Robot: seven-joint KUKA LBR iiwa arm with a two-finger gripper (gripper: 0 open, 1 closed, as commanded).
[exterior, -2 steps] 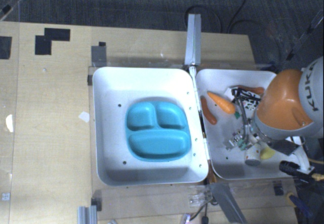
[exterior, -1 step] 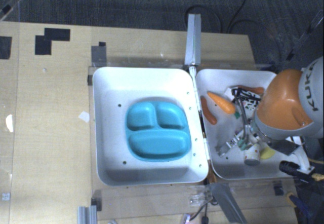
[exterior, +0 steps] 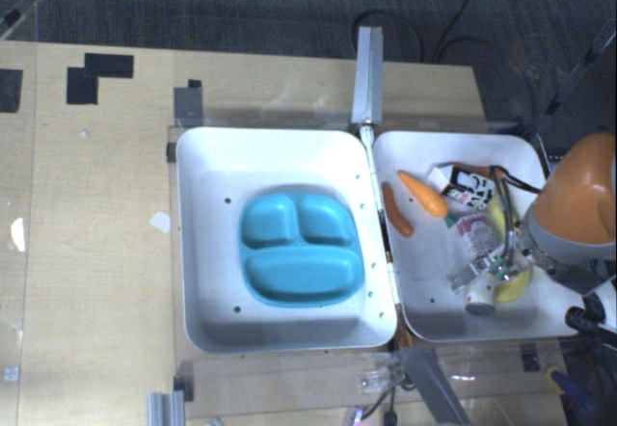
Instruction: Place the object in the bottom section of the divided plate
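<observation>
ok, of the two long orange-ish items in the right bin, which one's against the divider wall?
The darker red-orange sausage, lying along the right bin's left wall. The brighter carrot sits further in, angled toward the packets.

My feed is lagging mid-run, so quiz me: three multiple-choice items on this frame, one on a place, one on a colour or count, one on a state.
1. Where is the divided plate?
A. In the left bin
B. In the right bin
C. On the bare bench

2. How many sections does the plate have?
A. Two
B. Three
C. Four

3. What state is the plate's bottom section in?
A. It holds the carrot
B. It holds the sausage
C. Nothing lies in it

Answers: 1 A, the blue plate sits mid-floor in the left bin. 2 B, two small sections lie above one wide one. 3 C, the carrot and the sausage lie in the right bin, where the end effector hangs over the clutter.
</observation>
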